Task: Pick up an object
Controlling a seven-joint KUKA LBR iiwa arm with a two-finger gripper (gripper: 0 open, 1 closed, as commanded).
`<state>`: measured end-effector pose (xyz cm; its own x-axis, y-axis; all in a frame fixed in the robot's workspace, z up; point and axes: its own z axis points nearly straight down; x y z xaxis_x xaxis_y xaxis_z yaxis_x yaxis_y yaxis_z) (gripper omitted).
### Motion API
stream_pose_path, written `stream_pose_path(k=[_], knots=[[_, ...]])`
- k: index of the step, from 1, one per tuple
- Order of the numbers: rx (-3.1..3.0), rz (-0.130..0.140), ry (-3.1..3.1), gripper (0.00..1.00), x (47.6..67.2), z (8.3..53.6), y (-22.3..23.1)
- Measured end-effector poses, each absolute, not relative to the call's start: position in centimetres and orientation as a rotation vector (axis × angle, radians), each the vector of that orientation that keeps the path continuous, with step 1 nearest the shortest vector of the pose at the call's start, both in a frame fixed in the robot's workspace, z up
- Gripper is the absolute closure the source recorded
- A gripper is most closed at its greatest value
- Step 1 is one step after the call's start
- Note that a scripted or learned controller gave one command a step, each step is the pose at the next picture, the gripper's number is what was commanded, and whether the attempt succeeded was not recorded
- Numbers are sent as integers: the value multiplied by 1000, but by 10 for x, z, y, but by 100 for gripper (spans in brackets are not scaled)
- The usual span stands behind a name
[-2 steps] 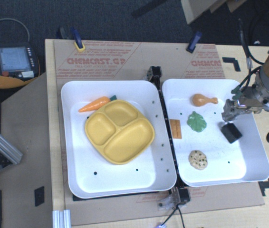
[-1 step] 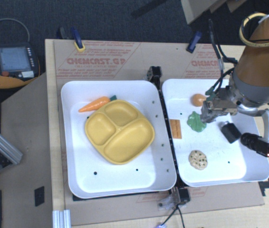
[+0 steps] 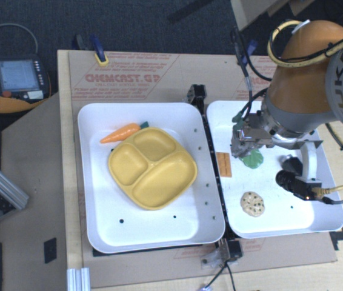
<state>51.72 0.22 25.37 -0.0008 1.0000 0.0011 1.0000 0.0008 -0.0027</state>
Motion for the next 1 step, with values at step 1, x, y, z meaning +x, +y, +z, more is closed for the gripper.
stream_pose_path(k=[1], knots=[[-2214,-2,-2228,100,533,241,59]])
